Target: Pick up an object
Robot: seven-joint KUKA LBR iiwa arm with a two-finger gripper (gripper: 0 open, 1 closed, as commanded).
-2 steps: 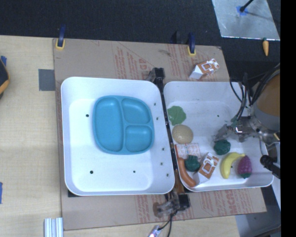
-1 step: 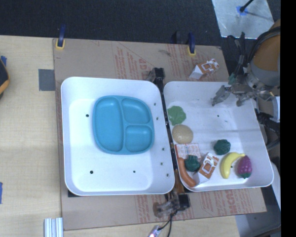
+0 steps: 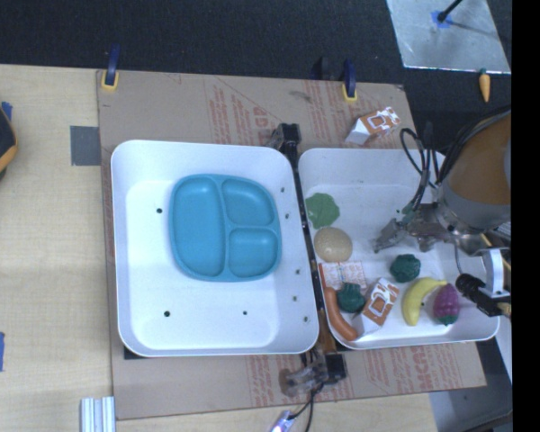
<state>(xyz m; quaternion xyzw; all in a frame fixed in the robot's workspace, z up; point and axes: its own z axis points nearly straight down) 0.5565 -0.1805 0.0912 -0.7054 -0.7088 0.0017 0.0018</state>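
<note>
Approach step: gripper (image 3: 398,232) hovers low in right bin (image 3: 378,165), jaws spread and holding nothing, near dark green toy (image 3: 405,266); next needs descent onto it.

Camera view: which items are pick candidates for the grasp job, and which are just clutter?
Pick candidates, in the right bin:
green lettuce piece
beige potato
dark green broccoli
banana
purple fruit
small carton
hot dog

Lying about:
blue divided plate in the left bin
carton outside the bins
clamps

The gripper hangs above the right bin.
</note>
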